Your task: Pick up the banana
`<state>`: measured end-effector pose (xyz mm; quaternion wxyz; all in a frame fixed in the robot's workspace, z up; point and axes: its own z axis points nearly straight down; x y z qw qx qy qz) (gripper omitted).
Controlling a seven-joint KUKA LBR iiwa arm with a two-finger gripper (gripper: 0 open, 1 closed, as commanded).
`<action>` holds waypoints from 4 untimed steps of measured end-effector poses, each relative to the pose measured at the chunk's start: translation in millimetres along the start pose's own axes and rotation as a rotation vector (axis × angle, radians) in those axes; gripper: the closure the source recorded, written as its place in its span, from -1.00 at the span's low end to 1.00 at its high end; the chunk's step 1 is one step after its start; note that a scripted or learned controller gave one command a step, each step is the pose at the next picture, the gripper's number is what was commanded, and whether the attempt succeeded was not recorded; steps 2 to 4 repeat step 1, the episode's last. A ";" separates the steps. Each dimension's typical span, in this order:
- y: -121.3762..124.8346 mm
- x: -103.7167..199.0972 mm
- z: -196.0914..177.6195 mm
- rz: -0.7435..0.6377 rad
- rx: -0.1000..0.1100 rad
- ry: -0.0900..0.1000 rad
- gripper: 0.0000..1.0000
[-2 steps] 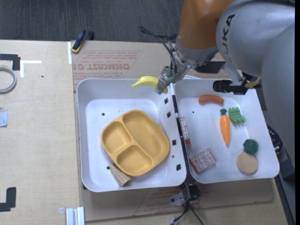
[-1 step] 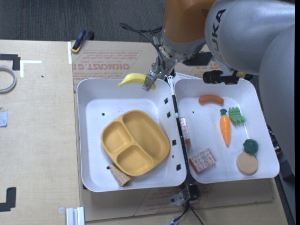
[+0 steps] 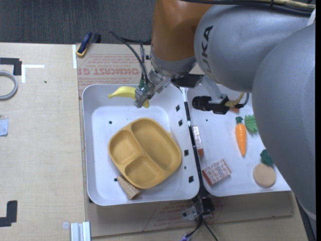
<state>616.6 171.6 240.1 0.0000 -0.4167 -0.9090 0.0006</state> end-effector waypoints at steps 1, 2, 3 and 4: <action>8.3 39.1 17.3 0.531 0.002 0.000 1.00; 8.3 39.1 17.3 0.531 0.002 0.000 1.00; 8.3 39.1 17.3 0.531 0.002 0.000 1.00; 8.3 39.1 17.3 0.531 0.002 0.000 1.00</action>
